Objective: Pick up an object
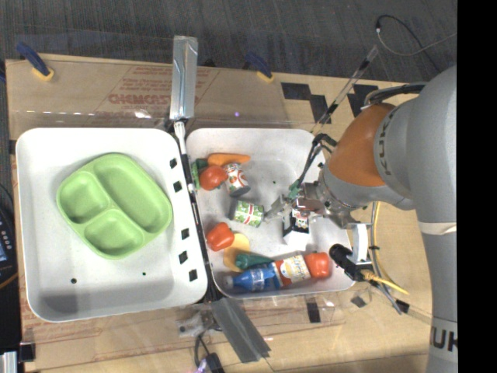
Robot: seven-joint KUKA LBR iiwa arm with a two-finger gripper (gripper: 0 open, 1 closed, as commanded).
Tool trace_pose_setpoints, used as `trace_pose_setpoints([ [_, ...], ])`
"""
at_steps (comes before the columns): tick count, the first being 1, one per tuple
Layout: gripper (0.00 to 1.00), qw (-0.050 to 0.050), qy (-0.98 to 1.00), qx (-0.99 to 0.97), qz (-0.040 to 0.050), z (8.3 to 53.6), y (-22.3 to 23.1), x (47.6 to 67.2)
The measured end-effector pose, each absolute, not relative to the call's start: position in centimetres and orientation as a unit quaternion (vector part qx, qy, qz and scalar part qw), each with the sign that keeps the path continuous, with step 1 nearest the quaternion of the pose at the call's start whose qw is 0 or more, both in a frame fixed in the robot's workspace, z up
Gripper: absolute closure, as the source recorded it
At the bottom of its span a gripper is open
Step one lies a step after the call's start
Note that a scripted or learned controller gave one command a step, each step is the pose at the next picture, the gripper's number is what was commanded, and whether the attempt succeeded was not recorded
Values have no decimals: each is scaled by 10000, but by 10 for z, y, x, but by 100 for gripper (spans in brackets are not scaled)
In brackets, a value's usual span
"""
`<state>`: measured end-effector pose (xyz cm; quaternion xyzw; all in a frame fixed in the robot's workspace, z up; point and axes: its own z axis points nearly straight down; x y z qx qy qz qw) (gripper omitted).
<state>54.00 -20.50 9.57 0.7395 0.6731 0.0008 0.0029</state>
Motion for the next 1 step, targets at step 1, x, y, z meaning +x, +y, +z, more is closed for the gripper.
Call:
trace_pose_setpoints([
  [1, 0, 6, 5548, 8320, 2, 93, -181, 556],
])
